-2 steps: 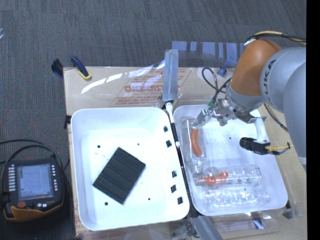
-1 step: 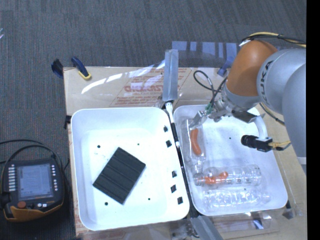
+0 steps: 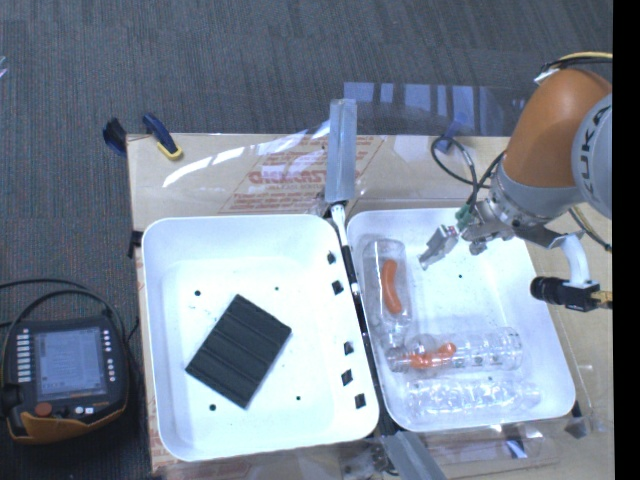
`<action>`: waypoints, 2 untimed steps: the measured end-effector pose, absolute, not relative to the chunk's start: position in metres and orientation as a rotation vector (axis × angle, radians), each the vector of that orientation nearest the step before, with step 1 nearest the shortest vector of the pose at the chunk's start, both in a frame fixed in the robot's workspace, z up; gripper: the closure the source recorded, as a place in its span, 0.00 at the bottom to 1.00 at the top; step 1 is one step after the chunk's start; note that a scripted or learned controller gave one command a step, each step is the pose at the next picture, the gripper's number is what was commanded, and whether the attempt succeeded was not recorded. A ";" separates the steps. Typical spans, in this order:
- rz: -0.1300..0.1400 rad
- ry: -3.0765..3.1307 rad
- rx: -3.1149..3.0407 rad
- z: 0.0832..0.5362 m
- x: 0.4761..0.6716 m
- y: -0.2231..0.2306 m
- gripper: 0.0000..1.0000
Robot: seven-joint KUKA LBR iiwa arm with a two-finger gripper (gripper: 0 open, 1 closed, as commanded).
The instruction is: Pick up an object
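Nearest the camera, along the front wall of the right bin point(image 3: 556, 340), lie two clear plastic bottles. One bottle point(image 3: 470, 398) rests closest to that wall. The other bottle point(image 3: 465, 351), with an orange piece inside it, lies just behind it. Both have their long axes running across the bin, roughly parallel to the front wall.

A third clear bottle point(image 3: 389, 278), also with an orange piece inside, lies against the bin's left wall. Its long axis runs front to back, along the divider between the bins.

The gripper point(image 3: 437, 247) hangs above the back part of the right bin, tilted toward its left wall. Its fingers look slightly apart, with nothing between them.

The bottle by the left wall is the nearest thing to the gripper: it lies just to the left of the fingertips and a little toward the front. A grasp there would probably call for a short move left and down, closing across the bottle's narrow width.

A black ribbed pad point(image 3: 239, 350) lies in the left bin point(image 3: 160, 268), well apart from the gripper.
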State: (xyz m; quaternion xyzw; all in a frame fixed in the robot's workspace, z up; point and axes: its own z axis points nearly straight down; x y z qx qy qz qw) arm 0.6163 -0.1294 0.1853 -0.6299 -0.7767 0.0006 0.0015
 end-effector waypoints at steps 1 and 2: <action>-0.025 -2.540 -1.881 0.129 0.644 -0.097 0.00; -0.034 -2.692 -1.682 0.122 0.642 -0.093 0.00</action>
